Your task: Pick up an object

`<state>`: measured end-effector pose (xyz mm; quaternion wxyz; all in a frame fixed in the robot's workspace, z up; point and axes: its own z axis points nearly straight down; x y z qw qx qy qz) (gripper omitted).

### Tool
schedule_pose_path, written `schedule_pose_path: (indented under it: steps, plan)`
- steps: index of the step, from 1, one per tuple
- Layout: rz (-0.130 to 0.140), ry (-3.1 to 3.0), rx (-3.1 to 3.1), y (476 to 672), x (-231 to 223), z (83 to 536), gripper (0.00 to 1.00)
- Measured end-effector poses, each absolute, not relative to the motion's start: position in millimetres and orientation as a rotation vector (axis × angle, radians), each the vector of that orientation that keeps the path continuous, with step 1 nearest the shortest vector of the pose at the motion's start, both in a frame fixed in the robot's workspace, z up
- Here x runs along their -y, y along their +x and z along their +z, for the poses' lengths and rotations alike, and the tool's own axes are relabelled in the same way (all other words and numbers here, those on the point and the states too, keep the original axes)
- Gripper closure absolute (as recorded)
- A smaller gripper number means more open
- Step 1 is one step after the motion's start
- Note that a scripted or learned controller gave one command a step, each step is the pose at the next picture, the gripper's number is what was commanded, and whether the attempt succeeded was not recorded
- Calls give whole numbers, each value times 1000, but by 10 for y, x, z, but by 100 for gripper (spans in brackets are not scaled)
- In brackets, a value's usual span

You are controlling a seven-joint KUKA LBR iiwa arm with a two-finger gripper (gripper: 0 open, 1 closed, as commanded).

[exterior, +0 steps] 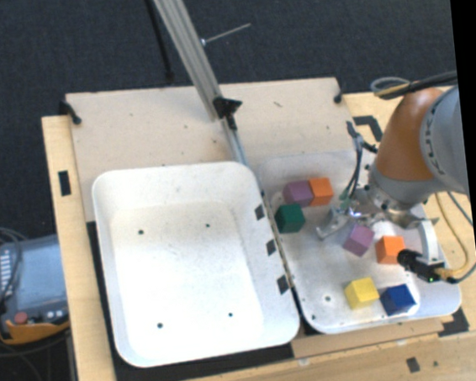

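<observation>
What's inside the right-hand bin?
Seven blocks: two purple, two orange, green, yellow, blue. The arm covers the bin's far right corner.

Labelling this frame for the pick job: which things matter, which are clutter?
Job:
gripper
right bin, holding purple blocks, orange blocks, green block, yellow block, blue block

Clutter:
left bin
metal rail
grey box
</observation>
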<state>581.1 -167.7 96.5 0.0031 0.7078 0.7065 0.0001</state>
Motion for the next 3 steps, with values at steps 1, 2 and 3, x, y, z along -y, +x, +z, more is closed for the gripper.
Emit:
schedule_pose_path:
  steps: [1,2,3]
  plan:
    - [6,2224,-2205,5820,1692,1098,100]
    - [4,2223,-2210,5769,1738,1718,100]
    - [6,2213,-2219,5731,1676,2303,100]
